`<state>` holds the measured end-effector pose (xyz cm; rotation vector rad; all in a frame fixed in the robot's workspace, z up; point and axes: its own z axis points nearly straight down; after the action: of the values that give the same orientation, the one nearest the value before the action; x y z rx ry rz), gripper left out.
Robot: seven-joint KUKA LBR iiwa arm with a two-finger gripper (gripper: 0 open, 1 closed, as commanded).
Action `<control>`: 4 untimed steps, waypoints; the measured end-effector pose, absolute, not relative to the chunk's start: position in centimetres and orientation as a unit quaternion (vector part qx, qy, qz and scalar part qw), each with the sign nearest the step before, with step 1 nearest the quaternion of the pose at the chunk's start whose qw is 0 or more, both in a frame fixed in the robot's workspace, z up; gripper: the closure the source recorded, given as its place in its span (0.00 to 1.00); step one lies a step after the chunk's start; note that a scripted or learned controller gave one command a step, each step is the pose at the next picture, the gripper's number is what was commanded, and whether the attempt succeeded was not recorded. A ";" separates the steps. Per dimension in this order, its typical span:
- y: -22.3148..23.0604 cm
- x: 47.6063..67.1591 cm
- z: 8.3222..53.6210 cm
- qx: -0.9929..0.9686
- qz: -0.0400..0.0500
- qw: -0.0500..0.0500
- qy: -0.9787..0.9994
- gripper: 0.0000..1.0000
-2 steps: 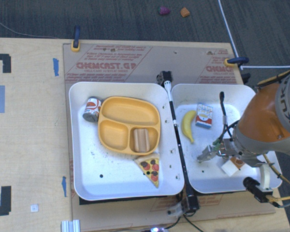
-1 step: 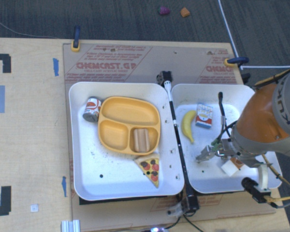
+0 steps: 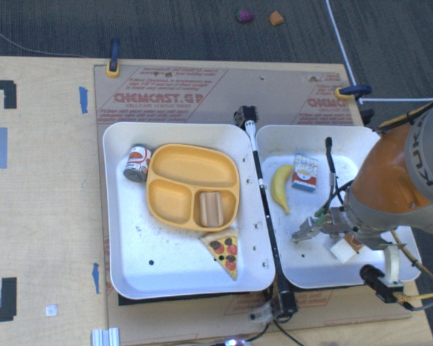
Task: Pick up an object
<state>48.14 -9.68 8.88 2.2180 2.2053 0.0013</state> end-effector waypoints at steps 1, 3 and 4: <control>-10.0 48.4 10.0 0.710 0.002 0.015 0.704 1.00; -10.0 48.2 8.9 0.708 0.002 0.004 0.707 0.00; -9.6 48.1 8.9 0.709 0.001 0.006 0.706 0.00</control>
<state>48.14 -9.57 8.89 2.2170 2.2078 0.0027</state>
